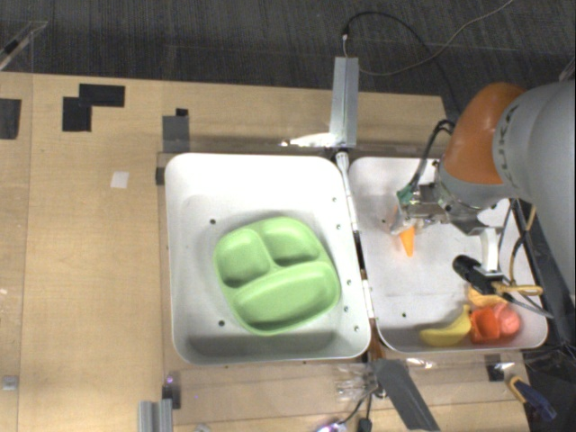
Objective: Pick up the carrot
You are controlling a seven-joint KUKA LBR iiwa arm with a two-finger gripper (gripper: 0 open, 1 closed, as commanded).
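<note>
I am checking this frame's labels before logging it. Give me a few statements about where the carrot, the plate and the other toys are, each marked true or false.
1. The carrot is in the right bin. True.
2. The green plate sits in the same bin as the carrot. False: it lies in the left bin.
3. The gripper is directly above the carrot's upper end. True.
4. The banana lies at the far end of the right bin. False: it is at the near edge, beside the tomato.
5. The green plate has three compartments. True.
</note>
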